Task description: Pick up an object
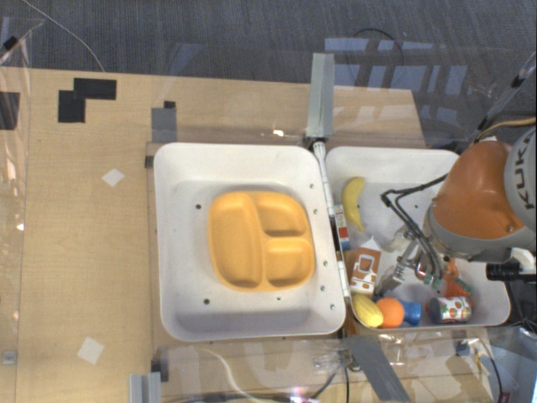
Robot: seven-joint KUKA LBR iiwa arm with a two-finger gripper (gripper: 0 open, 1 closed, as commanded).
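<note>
Bright, even light from overhead; soft shadows inside the left bin (176, 225) along its walls. Pale reflections streak a clear panel over the worktop (75, 250). Focus slightly soft throughout.

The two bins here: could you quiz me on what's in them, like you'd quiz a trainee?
1. True or false: the yellow tray lies in the left bin.
2. Which fruit lies near the top of the right bin? A) banana B) grapes C) pear
3. Fill in: the arm hangs over the ___ bin.

Key: 1 true. 2 A, the banana. 3 right.
</note>
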